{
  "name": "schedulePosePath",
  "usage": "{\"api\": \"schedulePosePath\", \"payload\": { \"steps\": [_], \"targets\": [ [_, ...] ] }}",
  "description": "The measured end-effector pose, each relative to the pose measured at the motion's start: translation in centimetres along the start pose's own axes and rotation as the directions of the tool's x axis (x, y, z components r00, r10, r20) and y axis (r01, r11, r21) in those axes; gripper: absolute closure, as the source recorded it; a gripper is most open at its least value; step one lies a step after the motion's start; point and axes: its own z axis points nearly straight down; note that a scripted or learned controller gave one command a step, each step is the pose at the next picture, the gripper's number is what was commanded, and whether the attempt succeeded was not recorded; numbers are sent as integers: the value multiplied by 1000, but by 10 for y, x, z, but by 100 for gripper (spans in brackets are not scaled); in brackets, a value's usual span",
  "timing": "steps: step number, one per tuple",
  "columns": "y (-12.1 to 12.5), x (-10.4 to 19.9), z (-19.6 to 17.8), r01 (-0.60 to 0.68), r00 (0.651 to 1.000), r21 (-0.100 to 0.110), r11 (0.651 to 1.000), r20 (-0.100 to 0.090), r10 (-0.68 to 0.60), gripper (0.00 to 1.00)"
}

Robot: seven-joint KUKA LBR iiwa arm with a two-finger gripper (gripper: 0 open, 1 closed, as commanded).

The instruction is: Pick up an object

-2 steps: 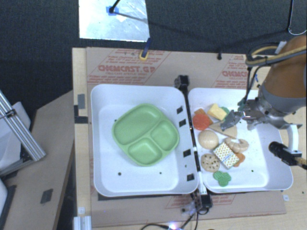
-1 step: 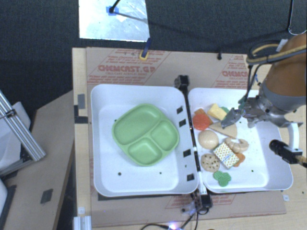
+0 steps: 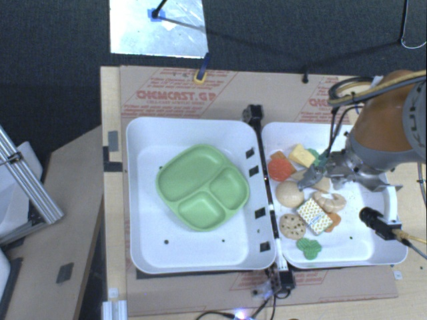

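The gripper (image 3: pixel 312 176), jaw state indiscernible, is hovering at three o'clock of the bun (image 3: pixel 289 193), probably light, smooth, best pinched across its middle.

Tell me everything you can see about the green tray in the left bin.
The green tray is a pale green, rounded divided plate that looks like smooth plastic. It has three compartments: one large section toward the top and two smaller ones below, split by raised ridges. It lies flat, turned at an angle, near the middle of the left bin, resting on the bin's white floor. Nothing sits in it, and no other object touches it.
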Motion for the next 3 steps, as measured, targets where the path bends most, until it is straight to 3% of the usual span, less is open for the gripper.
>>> {"api": "schedulePosePath", "payload": {
  "steps": [1, 2, 3],
  "targets": [
    [-4, 3, 61, 0, 1000, -3, 1000, 1, 0, 0],
    [-2, 3, 78, 0, 1000, -4, 1000, 0, 0, 0],
    [-2, 3, 68, -1, 1000, -5, 1000, 0, 1, 100]
  ]
}}
